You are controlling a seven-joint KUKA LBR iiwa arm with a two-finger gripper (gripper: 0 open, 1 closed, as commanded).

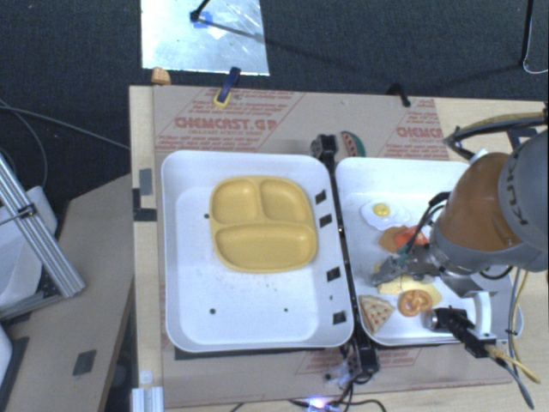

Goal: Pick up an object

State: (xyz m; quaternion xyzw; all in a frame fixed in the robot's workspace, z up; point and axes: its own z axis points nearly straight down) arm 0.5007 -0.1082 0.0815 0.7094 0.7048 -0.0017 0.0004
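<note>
Front edge: nearest me I see the waffle wedge point(375, 312), one piece, in the right bin's point(412, 172) front-left corner.
Count: I make two bins; one yellow tray point(262, 224); five toy foods.
Left bin point(184, 256): holds the tray alone, set toward the back; its three compartments look bare. I see open floor on all sides, widest at the front.
Right bin: crowded. Fried egg point(379, 211) toward the back, an orange-red piece point(396, 238) just in front of it, a yellow slab point(403, 287), a tomato slice point(415, 302) on it, and the wedge beside them.
Room: tight among the foods; bare floor toward the bin's back right.
Arm point(489, 209): covers the right bin's right half.
Gripper point(396, 269): low over the foods, between the orange-red piece and the slab; I cannot tell its state.
</note>
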